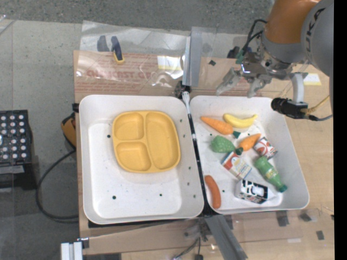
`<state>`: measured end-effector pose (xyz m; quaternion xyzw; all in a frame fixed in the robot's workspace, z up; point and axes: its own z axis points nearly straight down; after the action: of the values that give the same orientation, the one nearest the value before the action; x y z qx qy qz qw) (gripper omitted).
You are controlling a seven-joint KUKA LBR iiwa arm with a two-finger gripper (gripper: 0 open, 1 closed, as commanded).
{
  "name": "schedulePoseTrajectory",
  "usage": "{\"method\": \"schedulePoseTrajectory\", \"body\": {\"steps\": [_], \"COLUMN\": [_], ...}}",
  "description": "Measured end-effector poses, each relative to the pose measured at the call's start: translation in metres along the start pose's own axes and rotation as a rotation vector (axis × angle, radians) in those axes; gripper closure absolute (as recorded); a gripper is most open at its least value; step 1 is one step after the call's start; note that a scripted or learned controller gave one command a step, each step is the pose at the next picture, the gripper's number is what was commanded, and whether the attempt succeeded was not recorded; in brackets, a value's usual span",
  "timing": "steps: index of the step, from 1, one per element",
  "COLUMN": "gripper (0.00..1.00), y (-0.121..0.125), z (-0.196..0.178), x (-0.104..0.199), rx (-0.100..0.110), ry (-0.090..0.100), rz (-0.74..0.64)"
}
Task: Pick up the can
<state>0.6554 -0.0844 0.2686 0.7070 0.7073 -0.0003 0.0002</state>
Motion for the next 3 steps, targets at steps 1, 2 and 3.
{"method": "schedulePoseTrajectory", "body": {"steps": [1,2,3], "gripper": [0.0,0.0,0.0], "y": [-0.038,-0.075,-0.121], "z": [0.04,0.128,0.176], "x": [-0.037,-0.112,-0.131], "rx": [0.002,0.003,0.001], "ry": [-0.002,-0.002,0.0], "rz": [0.005,0.023,0.001]}}
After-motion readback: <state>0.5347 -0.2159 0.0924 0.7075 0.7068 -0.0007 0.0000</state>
